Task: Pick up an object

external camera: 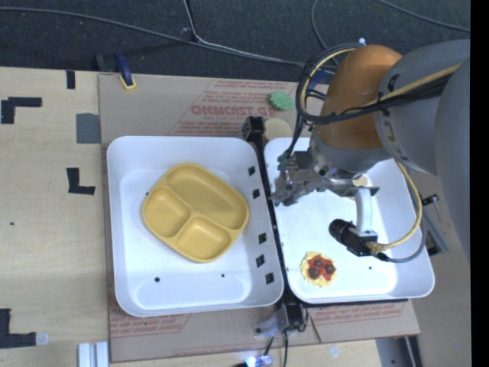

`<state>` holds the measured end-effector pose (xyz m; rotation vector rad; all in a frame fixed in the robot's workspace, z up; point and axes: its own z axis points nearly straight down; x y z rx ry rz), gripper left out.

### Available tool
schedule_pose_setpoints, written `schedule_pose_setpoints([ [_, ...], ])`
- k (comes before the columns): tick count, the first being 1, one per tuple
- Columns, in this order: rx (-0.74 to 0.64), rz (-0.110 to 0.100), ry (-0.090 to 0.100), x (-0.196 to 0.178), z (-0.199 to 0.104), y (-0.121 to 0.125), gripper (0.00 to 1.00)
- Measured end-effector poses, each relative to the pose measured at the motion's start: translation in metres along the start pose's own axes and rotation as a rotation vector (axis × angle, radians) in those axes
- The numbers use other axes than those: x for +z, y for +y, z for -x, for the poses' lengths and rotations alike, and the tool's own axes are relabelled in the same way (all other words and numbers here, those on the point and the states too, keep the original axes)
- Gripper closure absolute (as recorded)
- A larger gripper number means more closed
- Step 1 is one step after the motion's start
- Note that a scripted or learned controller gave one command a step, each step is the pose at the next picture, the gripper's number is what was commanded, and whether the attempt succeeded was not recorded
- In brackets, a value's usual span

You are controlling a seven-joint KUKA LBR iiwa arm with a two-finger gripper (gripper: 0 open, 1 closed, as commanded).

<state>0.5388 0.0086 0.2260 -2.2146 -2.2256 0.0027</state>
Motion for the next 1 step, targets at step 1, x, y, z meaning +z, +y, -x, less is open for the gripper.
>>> schedule_pose_setpoints([
  [1, -0.002, -0.001, 0.001, 0.0114, -0.0564, -0.0046, 1.0],
])
